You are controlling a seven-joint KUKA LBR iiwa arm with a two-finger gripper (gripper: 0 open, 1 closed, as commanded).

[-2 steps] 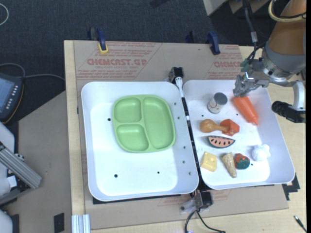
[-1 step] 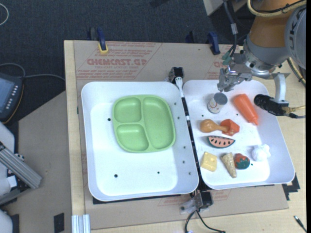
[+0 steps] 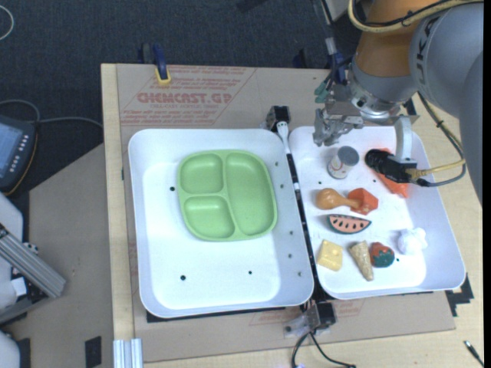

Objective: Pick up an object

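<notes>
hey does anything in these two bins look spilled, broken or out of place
Nothing stands out. The green divided plate lies flat in the left bin, slightly turned. The toy foods, including the watermelon slice and cheese wedge, lie apart in the right bin. The gripper hangs above its far end.

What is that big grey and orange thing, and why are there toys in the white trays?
That is a robot arm, reaching in from the right. At its end is a gripper, its hand for picking things up. One camera looks down from above the bench. The left bin holds a green divided plate. The right bin holds toy food: a watermelon slice, a yellow cheese wedge, an ice cream cone and an orange drumstick-like piece, plus a small grey cylinder. The gripper hangs above that cylinder. I see nothing held in it.
</notes>
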